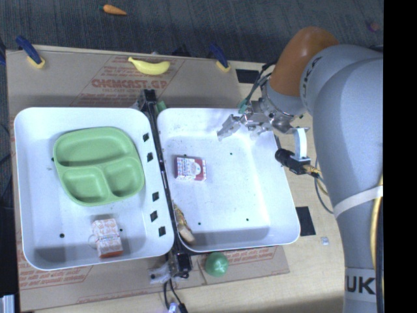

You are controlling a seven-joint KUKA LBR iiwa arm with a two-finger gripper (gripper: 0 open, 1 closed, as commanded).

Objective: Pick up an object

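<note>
A small red-and-white packet (189, 168) lies flat in the right bin (260, 194), towards its left side. A brownish thing (182, 227) rests against that bin's near-left wall. The left bin (32, 194) holds a green divided plate (98, 165) and a small wrapped pack (106, 237) near its front. My gripper (238, 126) hangs over the right bin's far edge, up and to the right of the red-and-white packet and apart from it. It is open, with nothing between its fingers.
A green ball (216, 264) sits on the bench in front of the right bin. A yellow banana (149, 65) lies on the cardboard behind the bins, with blue clamps (30, 52) at the back corners. The arm (339, 129) fills the right side.
</note>
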